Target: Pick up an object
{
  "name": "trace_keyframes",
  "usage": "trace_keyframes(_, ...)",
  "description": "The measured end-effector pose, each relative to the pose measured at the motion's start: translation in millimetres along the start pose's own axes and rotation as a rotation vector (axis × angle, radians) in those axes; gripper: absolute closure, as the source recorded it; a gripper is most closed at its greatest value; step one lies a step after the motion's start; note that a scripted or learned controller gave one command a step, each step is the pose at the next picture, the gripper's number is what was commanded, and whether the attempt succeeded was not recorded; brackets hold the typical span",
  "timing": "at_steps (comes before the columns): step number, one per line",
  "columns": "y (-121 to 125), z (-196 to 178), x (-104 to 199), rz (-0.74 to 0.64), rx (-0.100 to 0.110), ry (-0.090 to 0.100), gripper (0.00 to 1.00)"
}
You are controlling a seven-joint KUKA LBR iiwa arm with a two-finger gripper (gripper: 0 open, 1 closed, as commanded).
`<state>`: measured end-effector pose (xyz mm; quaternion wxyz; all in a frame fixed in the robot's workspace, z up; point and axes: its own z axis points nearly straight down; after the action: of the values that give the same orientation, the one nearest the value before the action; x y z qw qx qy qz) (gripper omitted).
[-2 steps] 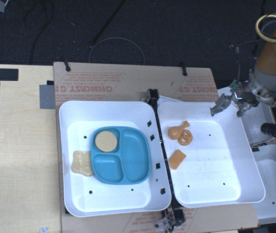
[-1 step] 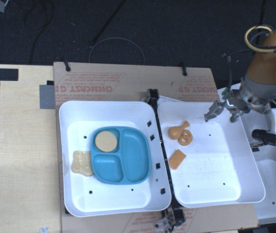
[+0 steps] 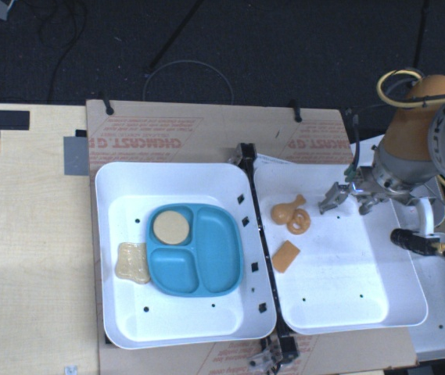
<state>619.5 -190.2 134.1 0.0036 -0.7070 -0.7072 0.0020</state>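
While my pincer (image 3: 350, 198) hangs spread and empty over the right white plastic bin (image 3: 398, 303), I judge this the approach step; the tan pretzel-shaped toy (image 3: 299, 222) lies just left, so next I shift left and descend.

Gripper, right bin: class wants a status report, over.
Gripper low over right bin, nothing between its fingers. Pretzel, pear-shaped piece and orange block lie just left of it, untouched. Nothing blocking.
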Motion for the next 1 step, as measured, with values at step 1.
trace_keyframes(1, -0.5, 49.6, 1.6, 0.0, -0.002, -0.001, 0.0)
